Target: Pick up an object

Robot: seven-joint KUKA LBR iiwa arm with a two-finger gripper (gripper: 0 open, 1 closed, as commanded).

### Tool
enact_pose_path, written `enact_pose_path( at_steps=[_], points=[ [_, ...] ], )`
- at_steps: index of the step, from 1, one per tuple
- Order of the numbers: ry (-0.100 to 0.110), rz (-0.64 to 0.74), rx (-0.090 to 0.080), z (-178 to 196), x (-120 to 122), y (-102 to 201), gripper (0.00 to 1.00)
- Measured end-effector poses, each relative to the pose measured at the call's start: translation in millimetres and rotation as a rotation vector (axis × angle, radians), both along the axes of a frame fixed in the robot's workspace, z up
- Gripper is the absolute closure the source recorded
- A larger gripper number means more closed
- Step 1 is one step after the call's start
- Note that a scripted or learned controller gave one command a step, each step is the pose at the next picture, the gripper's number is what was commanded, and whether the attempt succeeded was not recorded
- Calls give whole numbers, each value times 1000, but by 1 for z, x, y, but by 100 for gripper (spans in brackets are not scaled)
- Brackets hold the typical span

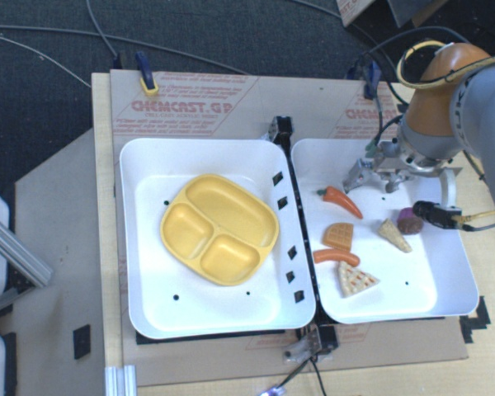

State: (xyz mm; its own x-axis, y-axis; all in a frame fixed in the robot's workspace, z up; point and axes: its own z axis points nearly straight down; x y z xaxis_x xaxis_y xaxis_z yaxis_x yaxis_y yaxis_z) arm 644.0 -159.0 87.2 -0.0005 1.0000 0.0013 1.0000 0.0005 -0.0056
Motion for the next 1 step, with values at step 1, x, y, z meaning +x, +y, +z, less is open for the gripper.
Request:
enact_pose_path(
  at_steps=[1],
  points=[
    [-7,0,-1,15,2,0,100]
  ],
)
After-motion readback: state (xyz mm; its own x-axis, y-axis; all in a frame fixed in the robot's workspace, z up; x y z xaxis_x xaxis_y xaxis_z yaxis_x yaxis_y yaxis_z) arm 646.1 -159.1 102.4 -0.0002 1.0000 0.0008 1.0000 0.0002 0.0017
